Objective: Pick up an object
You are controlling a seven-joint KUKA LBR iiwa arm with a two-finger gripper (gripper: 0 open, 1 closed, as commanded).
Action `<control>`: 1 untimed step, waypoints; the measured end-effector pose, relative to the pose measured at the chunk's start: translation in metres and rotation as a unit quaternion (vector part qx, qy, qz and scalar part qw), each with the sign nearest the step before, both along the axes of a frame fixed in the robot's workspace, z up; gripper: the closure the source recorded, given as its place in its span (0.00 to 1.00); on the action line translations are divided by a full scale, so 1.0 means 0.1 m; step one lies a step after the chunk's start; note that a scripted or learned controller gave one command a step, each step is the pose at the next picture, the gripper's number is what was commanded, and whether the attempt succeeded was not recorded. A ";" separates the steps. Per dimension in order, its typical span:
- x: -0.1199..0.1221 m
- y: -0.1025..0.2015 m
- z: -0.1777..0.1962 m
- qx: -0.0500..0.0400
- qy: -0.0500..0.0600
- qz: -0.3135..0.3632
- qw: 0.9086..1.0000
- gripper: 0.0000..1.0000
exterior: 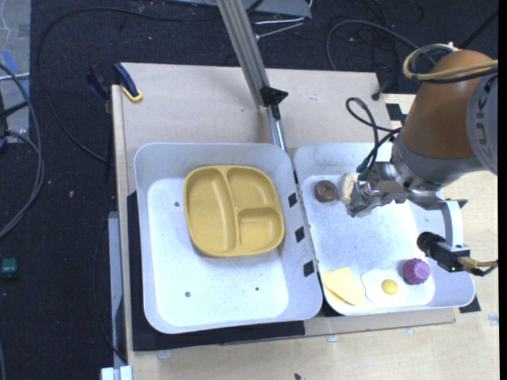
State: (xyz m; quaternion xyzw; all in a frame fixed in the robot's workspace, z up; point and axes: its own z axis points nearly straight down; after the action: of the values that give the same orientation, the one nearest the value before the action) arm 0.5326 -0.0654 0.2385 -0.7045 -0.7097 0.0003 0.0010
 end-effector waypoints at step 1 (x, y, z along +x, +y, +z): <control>0.18 0.44 -0.06 0.000 -0.001 0.000 1.000 1.00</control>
State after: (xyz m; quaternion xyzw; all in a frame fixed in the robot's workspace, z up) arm 0.5501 -0.0216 0.2324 -0.7043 -0.7099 -0.0006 0.0000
